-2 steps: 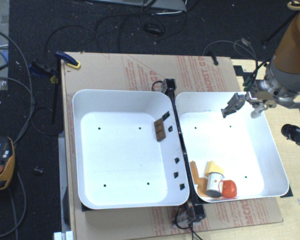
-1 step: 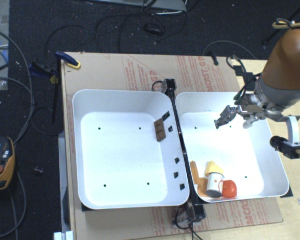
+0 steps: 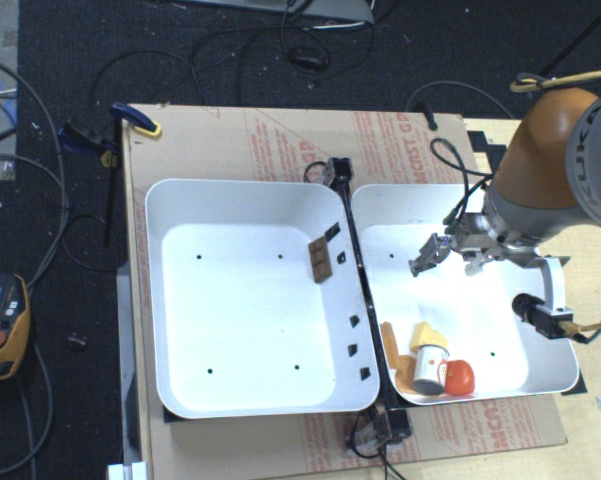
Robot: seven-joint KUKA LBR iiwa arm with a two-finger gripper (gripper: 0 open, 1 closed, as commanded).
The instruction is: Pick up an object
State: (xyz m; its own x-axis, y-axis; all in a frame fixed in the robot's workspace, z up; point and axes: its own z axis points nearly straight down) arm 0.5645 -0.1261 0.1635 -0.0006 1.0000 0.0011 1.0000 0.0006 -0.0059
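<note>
We see the objects gathered in the near corner of the right bin point(image 3: 550, 373), below the jaws point(image 3: 432, 252) and well apart from them: a red ball point(image 3: 459, 376) touching a small white cylinder point(image 3: 431, 369), a yellow piece point(image 3: 426, 336) just behind it, and an orange stick point(image 3: 391, 346) along the bin's left wall. Whether the jaws are wide or narrow we cannot tell; nothing shows between them. To their left, a brown block point(image 3: 321, 259) leans on the left bin's point(image 3: 170, 208) wall. Both bins rest on the desk point(image 3: 240, 133).
</note>
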